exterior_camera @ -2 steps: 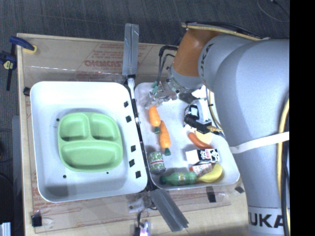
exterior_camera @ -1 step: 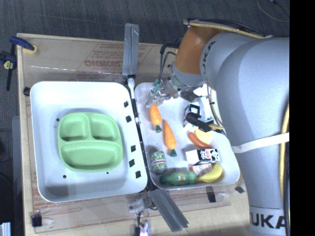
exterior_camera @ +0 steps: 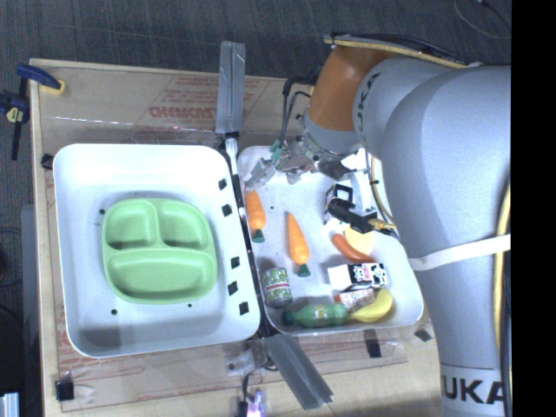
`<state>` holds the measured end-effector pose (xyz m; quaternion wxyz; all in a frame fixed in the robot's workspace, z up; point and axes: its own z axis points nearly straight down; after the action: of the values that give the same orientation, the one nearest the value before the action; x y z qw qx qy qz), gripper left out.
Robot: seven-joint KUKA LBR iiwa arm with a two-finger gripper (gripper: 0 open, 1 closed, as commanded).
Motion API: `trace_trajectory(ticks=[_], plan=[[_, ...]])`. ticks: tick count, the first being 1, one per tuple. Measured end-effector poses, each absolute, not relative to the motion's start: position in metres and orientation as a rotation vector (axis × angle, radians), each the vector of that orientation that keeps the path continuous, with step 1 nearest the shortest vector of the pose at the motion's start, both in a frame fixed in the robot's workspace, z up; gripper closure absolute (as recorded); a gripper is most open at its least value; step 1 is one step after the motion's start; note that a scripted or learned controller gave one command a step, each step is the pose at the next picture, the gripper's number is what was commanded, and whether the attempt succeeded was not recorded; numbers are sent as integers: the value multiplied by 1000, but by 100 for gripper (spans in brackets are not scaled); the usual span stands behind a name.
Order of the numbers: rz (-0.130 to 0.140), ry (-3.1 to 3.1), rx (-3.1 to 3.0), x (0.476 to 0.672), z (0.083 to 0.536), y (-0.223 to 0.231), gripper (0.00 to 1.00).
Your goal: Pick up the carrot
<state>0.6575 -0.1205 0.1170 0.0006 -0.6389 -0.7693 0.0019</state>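
On the left side of the counter [exterior_camera: 52, 85] sits the left bin [exterior_camera: 78, 168], and inside it lies a green divided plate [exterior_camera: 159, 251] with three compartments. A row of small black clips [exterior_camera: 236, 250] runs along the seam between the two bins.

Moving right, the right bin [exterior_camera: 408, 272] holds the clutter. Two carrots lie in its left half: one carrot [exterior_camera: 254, 213] sits close against the left wall, pointing near to far, and a second carrot [exterior_camera: 297, 240] lies just to its right, well apart from the wall, with its green stub at the near end. Near of them a small can [exterior_camera: 276, 286] rests by the left wall, and a green bottle [exterior_camera: 319, 314] lies on its side along the near wall. Further right are a white-and-black carton [exterior_camera: 358, 274], a banana [exterior_camera: 375, 307] in the near right corner, and an orange-red item [exterior_camera: 350, 247] beside a pale piece.

At the far left corner of this bin the gripper [exterior_camera: 276, 165] hangs just far of the first carrot. Whether its fingers are spread or closed I cannot tell, and nothing is seen between them. The grey arm [exterior_camera: 434, 163] with its orange band [exterior_camera: 334, 89] fills the right.
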Motion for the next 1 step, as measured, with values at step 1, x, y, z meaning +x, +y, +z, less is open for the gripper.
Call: trace_trajectory(ticks=[1], plan=[[4, -2407, -2016, 567, 92, -127, 0]])
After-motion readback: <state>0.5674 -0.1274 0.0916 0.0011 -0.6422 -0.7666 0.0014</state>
